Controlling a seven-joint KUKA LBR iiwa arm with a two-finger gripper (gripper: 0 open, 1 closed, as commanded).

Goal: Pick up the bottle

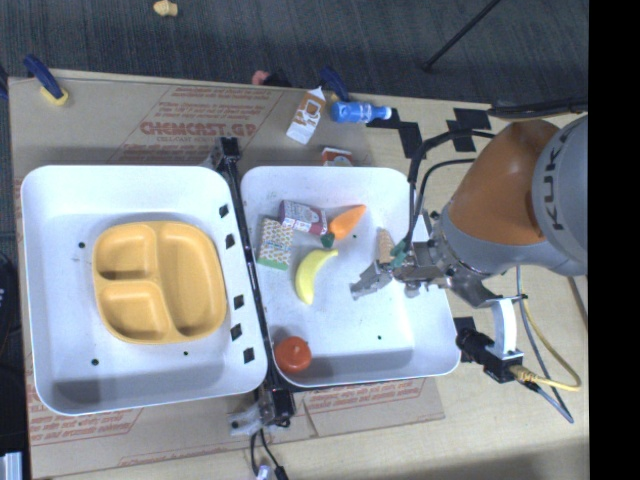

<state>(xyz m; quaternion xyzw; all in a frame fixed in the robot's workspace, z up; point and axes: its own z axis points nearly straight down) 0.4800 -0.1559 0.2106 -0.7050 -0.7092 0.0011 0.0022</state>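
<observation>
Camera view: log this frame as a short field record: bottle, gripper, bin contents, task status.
bottle: blue, lying on the bench beyond the right bin, outside both bins
gripper: low over the right bin's floor, right of the banana
right bin items: banana, carrot, tomato, two small packets
left bin: yellow divided tray
status: bottle not picked up

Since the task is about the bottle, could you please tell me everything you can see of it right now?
The bottle is small, blue and looks like plastic, with a paler band near one end. It lies on its side on the brown bench surface, outside both bins, just beyond the far rim of the right bin. A small white and brown carton lies to its left, apart from it. Nothing grips it; the gripper is down inside the right bin, well away.
</observation>
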